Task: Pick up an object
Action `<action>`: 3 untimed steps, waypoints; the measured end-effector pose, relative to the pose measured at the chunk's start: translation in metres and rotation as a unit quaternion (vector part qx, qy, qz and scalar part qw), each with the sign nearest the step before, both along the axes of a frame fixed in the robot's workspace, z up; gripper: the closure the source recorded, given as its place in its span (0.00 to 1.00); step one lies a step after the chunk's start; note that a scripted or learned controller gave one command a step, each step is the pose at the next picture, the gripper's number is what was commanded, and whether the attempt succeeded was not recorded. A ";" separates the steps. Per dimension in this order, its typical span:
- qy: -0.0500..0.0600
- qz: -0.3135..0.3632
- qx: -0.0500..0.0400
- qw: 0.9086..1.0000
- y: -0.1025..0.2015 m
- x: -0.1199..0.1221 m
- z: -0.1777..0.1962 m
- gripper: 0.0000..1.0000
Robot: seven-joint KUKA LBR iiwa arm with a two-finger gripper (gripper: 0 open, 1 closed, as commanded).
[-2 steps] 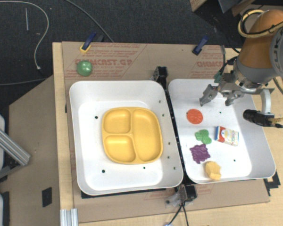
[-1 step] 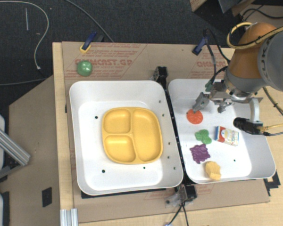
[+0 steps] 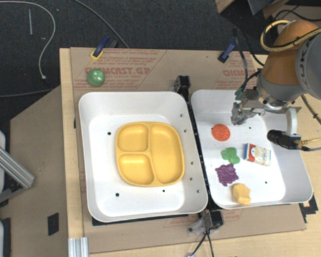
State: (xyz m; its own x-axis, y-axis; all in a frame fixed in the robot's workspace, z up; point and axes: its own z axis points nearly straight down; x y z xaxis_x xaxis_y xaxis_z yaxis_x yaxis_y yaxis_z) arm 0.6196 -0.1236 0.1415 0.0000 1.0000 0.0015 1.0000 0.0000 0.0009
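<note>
While the gripper (image 3: 241, 116) hangs, its grip unreadable, the orange disc (image 3: 221, 132) lies just beside it.

Grey arm (image 3: 305, 58) from the right, tool (image 3: 239, 116) pointed downward.

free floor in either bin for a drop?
Left white bin: bare strips ring the yellow three-compartment plate, widest on its left. Right white bin: crowded centre, with the orange-red disc, green piece, purple piece, yellow lump, small carton; bare lower right corner.
</note>
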 end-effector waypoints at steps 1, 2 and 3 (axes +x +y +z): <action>-0.002 0.000 -0.001 1.000 -0.008 -0.001 0.048 1.00; -0.002 0.000 -0.001 1.000 -0.008 0.001 0.080 1.00; 0.001 0.003 0.001 1.000 0.045 -0.008 0.085 1.00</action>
State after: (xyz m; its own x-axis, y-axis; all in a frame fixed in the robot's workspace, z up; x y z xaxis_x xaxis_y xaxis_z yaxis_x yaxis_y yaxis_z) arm 0.6118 -0.0782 0.2264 -0.0060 1.0000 0.0033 1.0000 0.0060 -0.0013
